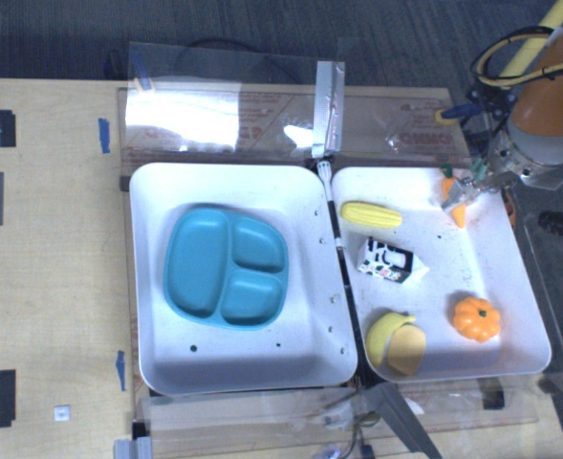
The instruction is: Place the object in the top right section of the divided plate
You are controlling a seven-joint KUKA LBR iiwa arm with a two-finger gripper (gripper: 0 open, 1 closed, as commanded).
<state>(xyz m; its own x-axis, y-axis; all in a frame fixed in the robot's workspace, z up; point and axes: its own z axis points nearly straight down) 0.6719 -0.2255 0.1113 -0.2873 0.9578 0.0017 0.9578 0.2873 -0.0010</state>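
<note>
The divided plate [227, 266] is blue, with three sections, all bare. It lies flat in the middle of the left bin [157, 352], its large section toward the bin's left edge and two smaller sections toward the right edge. My gripper [467, 191] is at the far right corner of the right bin [530, 347], over a small orange piece [453, 204] lying beside the far rim.

The end effector [467, 191] partly hides a small orange object [456, 208]; the arm [547, 103] runs off the right edge.
</note>
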